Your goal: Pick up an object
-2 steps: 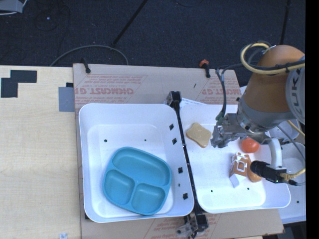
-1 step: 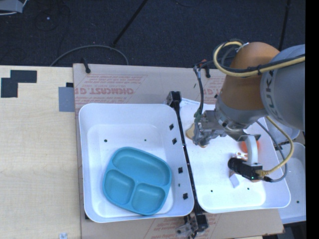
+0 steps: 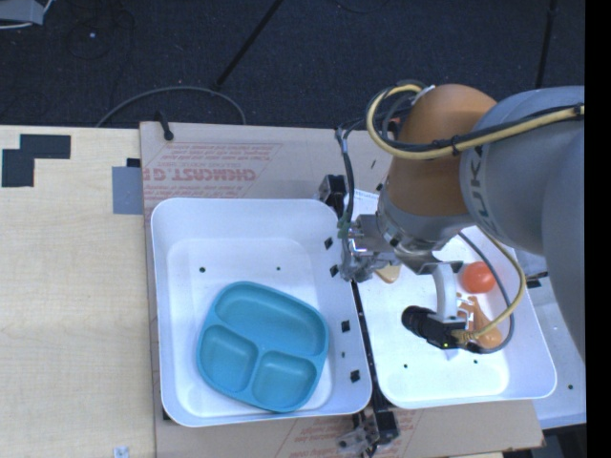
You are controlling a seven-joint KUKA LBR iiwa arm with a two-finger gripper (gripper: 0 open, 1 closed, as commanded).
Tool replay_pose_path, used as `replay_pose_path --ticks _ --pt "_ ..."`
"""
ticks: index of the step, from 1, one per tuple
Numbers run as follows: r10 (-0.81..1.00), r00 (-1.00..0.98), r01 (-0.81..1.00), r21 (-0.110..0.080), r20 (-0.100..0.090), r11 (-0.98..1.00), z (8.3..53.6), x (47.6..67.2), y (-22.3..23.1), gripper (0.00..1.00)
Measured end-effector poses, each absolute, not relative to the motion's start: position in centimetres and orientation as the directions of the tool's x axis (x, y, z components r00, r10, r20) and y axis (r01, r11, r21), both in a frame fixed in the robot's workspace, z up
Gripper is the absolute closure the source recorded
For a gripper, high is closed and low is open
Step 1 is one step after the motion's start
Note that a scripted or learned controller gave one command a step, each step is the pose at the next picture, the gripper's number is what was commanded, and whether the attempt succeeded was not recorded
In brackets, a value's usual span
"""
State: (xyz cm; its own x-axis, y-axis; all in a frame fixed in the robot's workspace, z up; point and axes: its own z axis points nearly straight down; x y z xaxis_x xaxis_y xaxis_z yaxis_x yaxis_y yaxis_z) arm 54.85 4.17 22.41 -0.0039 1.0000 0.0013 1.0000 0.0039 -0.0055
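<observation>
Overhead view of two white bins side by side. A grey arm (image 3: 516,179) with an orange band reaches in from the right and covers the upper part of the right bin (image 3: 430,389).

The gripper (image 3: 360,256) hangs at the wall the two bins share, on the right bin's side. The wrist hides its tip, so it cannot be told whether the gripper is parted, closed or gripping anything. Nothing is seen held in it.

A small tan piece (image 3: 388,274) lies just right of the gripper and slightly below it, in the right bin. It is the nearest object, partly tucked under the wrist, and too small to name or to give a long axis.

An orange ball (image 3: 477,278) sits farther right of the gripper at about the same height, in the same bin.

A blue plate (image 3: 263,344) with three compartments lies well down and left of the gripper, flat on the floor of the left bin (image 3: 181,256). It is about as wide as it is long.

Judging from this, the tan piece needs only a short shift right and a drop, while the plate needs a move across the shared wall.
</observation>
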Motion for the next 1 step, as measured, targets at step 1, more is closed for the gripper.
replay_pose_path --ticks 1 --pt "1.000 -0.004 1.000 -0.005 0.001 0.004 21.46 55.02 9.58 1.00"
